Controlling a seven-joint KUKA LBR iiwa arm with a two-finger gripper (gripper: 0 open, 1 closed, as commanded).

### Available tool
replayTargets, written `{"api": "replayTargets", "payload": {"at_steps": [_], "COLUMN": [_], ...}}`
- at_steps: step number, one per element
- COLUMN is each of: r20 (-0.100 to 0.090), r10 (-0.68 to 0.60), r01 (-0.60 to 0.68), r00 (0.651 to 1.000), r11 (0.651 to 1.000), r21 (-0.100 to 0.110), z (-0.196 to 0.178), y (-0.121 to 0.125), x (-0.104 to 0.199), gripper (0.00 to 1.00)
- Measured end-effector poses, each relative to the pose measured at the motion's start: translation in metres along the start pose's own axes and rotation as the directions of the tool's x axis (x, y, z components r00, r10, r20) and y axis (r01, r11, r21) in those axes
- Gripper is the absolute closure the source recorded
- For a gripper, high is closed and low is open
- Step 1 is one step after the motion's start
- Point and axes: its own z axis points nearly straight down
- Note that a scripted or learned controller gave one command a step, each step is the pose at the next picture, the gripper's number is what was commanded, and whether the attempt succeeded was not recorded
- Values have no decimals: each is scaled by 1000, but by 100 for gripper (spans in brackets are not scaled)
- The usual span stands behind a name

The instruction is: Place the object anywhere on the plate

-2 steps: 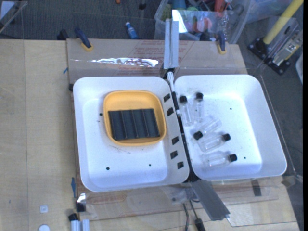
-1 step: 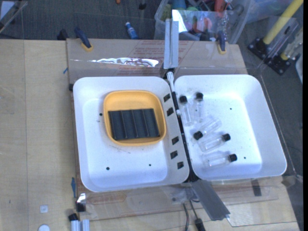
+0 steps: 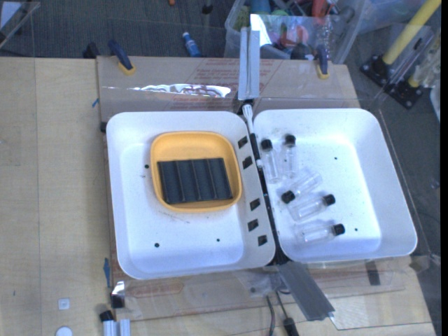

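A yellow plate [image 3: 192, 140] with rounded corners lies in the left white bin [image 3: 133, 229], toward its far side. On the plate rests a dark grey ribbed block [image 3: 194, 180] that covers most of its floor. In the right white bin [image 3: 371, 187] lie several clear vials with black caps, scattered on the left half: one [image 3: 269, 156] near the divider, one [image 3: 288, 152] beside it, and one [image 3: 318, 231] nearest the front.
A row of small black tabs [image 3: 252, 203] runs along the seam between the bins. A white upright post [image 3: 245, 61] stands behind the seam. A clear box of clutter [image 3: 301, 12] sits behind the bench.
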Motion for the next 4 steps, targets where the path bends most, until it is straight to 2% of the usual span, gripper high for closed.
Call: {"api": "replayTargets", "payload": {"at_steps": [1, 2, 3, 4], "r20": [0, 0, -1, -2], "r10": [-195, -330, -591, -812], "r01": [195, 330, 591, 812], "r00": [981, 944, 807, 584], "r11": [981, 944, 807, 584], "r21": [-1, -1, -4, -11], "z": [-14, -14, -11, 3], "y": [1, 1, 1, 1], "x": [-11, -11, -11, -10], "gripper": [100, 100, 100, 100]}}
